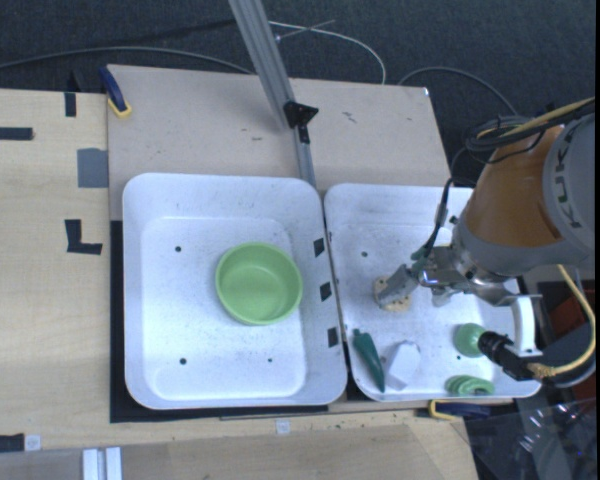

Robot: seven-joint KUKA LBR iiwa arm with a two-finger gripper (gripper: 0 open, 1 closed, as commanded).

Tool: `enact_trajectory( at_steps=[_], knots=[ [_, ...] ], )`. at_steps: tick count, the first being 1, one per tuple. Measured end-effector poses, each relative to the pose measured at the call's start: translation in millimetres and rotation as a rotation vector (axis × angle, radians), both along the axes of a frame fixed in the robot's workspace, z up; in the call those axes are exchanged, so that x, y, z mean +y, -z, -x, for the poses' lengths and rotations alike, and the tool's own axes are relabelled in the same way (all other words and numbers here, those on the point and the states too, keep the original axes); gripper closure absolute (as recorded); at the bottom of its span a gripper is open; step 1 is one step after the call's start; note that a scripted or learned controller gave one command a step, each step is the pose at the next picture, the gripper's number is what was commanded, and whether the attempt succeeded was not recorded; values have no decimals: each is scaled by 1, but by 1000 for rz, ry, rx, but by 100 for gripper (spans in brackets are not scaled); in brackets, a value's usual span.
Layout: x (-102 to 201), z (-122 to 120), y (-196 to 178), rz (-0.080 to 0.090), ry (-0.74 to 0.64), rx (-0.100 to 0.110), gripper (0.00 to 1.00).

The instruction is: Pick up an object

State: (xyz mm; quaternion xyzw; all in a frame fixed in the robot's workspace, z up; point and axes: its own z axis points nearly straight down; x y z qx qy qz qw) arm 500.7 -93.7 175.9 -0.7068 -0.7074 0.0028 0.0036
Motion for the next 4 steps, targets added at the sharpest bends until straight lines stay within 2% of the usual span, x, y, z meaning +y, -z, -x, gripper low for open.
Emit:
enact_trajectory(
  at_steps=[1,2,3,4],
  knots=[
    [0,1,44,0,0,-1,0],
    [1,1,32,-1,-2,-3,100],
    [8,-5,-27,1,-2,-12,100],
    [8,-6,-55,1,-1,-10,100]
  ],
)
